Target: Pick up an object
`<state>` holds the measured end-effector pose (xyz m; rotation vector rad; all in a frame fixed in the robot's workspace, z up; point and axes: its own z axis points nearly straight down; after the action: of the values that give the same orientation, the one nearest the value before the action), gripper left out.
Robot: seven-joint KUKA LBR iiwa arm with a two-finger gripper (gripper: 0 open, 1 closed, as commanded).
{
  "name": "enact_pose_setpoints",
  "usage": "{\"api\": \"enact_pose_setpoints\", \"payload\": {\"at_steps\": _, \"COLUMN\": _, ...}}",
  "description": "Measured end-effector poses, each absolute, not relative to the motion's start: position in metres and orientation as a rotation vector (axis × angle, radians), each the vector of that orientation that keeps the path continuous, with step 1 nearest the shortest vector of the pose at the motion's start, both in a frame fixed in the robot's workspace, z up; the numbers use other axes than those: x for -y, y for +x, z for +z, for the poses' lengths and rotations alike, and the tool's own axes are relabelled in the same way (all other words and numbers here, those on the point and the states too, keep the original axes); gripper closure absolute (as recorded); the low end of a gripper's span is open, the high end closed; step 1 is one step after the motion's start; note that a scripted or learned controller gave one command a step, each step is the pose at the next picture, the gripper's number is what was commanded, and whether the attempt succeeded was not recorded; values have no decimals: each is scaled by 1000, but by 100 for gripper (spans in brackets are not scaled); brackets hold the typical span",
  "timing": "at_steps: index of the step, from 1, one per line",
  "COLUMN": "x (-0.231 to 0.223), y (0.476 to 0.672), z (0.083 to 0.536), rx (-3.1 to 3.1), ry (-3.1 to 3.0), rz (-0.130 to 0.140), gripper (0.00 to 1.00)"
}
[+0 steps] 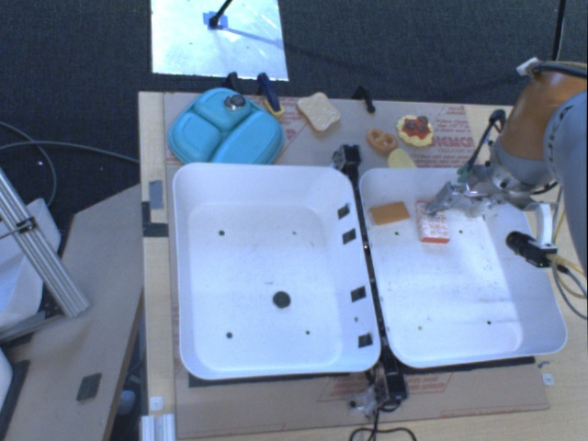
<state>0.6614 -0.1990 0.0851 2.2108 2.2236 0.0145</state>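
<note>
White right bin [514, 329] has your targets: a red-and-white packet [435, 227] and a tan cracker-like slab [390, 213] just left of it, both near the back wall. Gripper [439, 201] sits right above the packet's top edge; you can't tell from this angle how its jaws stand or whether it grips anything. Left bin [207, 338] holds one small dark disc [281, 299].

- We observed the arm [542, 127] reaching in from the right, orange band uppermost.
- We found the gripper [439, 202] angled down and leftward.
</note>
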Motion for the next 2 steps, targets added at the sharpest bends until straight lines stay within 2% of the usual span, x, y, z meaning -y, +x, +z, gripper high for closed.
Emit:
{"api": "enact_pose_setpoints", "payload": {"at_steps": 1, "x": 132, "y": 673, "z": 90, "rx": -2225, "ry": 2205, "rz": 11, "gripper": 0}}
{"api": "enact_pose_setpoints", "payload": {"at_steps": 2, "x": 82, "y": 637, "z": 88, "rx": -2221, "ry": 2208, "rz": 9, "gripper": 0}}
